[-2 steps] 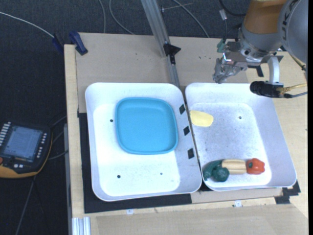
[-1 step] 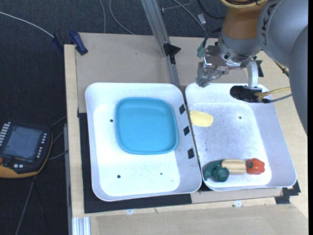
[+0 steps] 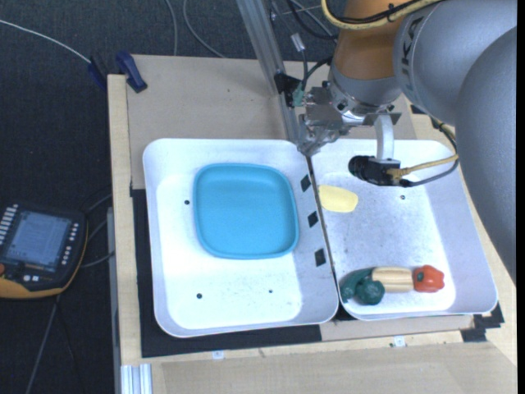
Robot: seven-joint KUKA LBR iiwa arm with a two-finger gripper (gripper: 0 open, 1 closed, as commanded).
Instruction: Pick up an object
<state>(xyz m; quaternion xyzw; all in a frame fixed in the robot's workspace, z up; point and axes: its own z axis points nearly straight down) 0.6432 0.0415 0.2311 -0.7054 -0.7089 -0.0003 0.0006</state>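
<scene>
The gripper point(image 3: 312, 139) hangs over the far end of the seam between the bins; how wide it stands I cannot tell, and nothing visibly sits in it; the nearest target, a smooth, rounded yellow lump point(image 3: 338, 199), lies close by in the right bin point(image 3: 464, 249); best to clear the rim, centre over the lump, then descend straight; a glossy blue plate point(image 3: 246, 210) lies in the left bin point(image 3: 161, 228).

A: Robot lab, this one: a grey industrial arm point(image 3: 459, 48) leaning over a plywood bench point(image 3: 205, 97) with white bins point(image 3: 172, 294).

B: And down left, a teach pendant point(image 3: 37, 249) on dark carpet point(image 3: 49, 138), loose cables point(image 3: 45, 39) trailing, an aluminium post point(image 3: 262, 39) standing behind.
</scene>
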